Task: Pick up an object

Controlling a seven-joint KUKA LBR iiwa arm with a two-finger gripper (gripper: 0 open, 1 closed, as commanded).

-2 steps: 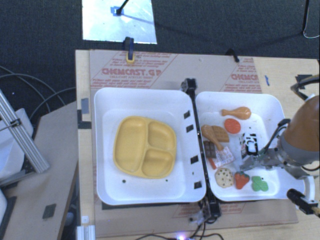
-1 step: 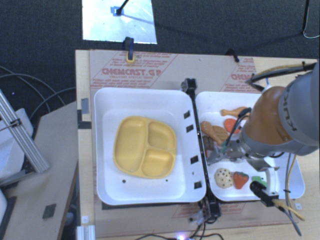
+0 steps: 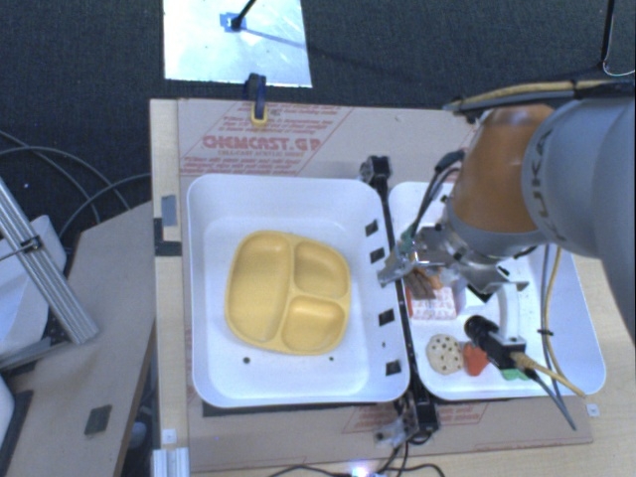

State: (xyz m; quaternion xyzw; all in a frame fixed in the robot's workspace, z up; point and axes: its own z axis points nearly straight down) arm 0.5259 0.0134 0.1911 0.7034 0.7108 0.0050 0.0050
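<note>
Centrally, the bench carries two shallow white bins of smooth, glossy plastic with rounded corners; the black divider (image 3: 395,286) where their rims meet serves as the landmark for all positions below.

Left of the divider, the left bin (image 3: 214,366) holds a yellow compartment plate (image 3: 288,291): matte plastic, a rounded-square outline, three moulded wells, lying flat and slightly rotated.

Right of the divider, the right bin (image 3: 581,366) holds the small objects. Just beside the divider lies a flat white packet with red print (image 3: 433,307). Below it, still near the divider, lies a round tan cookie with dark chips (image 3: 443,354). Touching the cookie's far side from the divider is a small red-orange piece (image 3: 475,362), glossy and rounded (its exact form is too small to resolve), with a green piece (image 3: 513,373) beyond it.

The arm (image 3: 556,182), smooth grey casing with an orange band, reaches over the right bin. Its gripper (image 3: 425,282) sits low, just right of the divider, directly above the upper edge of the white packet. Brown and metallic parts show there, but whether the gripper is parted or closed cannot be told, nor whether anything is grasped. The cookie and red-orange piece lie apart from the gripper, further toward the bin's near rim.
</note>
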